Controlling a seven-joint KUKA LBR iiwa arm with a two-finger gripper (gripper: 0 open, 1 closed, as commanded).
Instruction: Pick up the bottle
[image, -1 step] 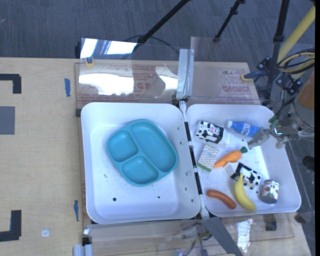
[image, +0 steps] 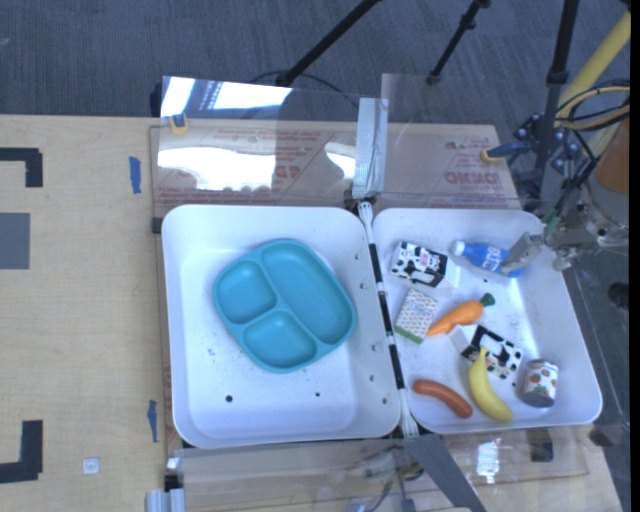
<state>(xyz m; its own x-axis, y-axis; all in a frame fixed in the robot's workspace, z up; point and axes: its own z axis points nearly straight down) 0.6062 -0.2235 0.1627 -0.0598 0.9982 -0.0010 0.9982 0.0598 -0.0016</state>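
Note:
The bottle (image: 480, 256) is small and blue with a white cap. It lies on its side near the back of the right bin (image: 580, 330), cap pointing left. My gripper (image: 523, 252) comes in from the right edge and sits low at the bottle's right end, touching or almost touching it. The arm's wrist (image: 585, 228) hangs over the bin's back right corner.
In the right bin lie a cow-patterned carton (image: 417, 263), a green-white box (image: 416, 313), a carrot (image: 457, 316), a banana (image: 486, 386), a sausage (image: 442, 396), a can (image: 538, 382) and a second cow-patterned item (image: 496, 349). A blue divided plate (image: 284, 303) rests in the left bin (image: 190, 300).

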